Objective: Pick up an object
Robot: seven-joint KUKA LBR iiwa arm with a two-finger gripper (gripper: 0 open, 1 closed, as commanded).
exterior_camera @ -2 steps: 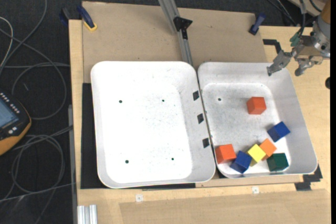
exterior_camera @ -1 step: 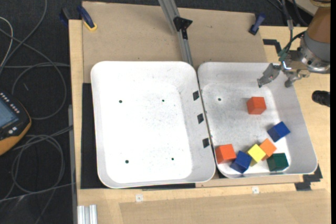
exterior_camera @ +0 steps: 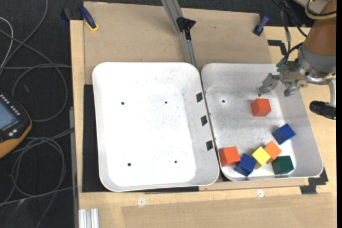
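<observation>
I see the gripper [exterior_camera: 279, 84], jaws spread, just above the orange-red cube [exterior_camera: 261, 107]; I should centre, descend, then close.

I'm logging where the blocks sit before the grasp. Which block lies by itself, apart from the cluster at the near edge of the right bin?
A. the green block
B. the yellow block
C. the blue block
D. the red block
D: the red block sits alone near the middle of the right bin, just below the gripper, while the other blocks crowd the bin's near edge.
</observation>
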